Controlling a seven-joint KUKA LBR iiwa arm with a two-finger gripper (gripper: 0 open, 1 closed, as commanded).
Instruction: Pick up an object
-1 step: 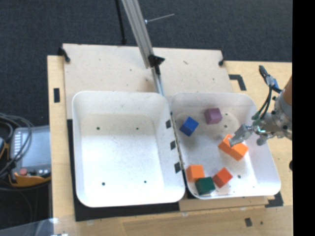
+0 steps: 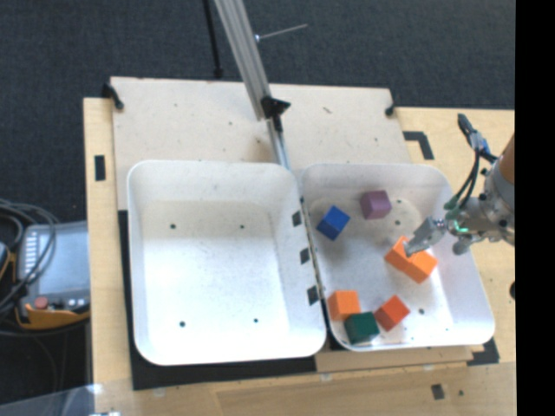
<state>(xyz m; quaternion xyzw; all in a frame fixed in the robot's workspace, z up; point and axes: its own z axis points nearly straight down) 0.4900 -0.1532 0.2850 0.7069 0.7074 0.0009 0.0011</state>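
Note:
My gripper (image 2: 440, 239) reaches in from the right over the right bin (image 2: 468, 306). Its fingers stand spread apart, so it is open. The left fingertip (image 2: 421, 238) touches the top right edge of a large orange block (image 2: 410, 262) lying in the bin. That block sits beside the finger, not between the two. Also in this bin are a blue cube (image 2: 333, 223), a purple cube (image 2: 375, 204), a small orange cube (image 2: 345, 302), a green cube (image 2: 362, 326) and a red-orange cube (image 2: 393, 311).
The left bin (image 2: 217, 263) lies alongside, sharing a middle wall with the right one. A metal pole (image 2: 247, 50) slants up from between the bins at the back. A grey device with cables (image 2: 48, 271) sits off the bench at the left.

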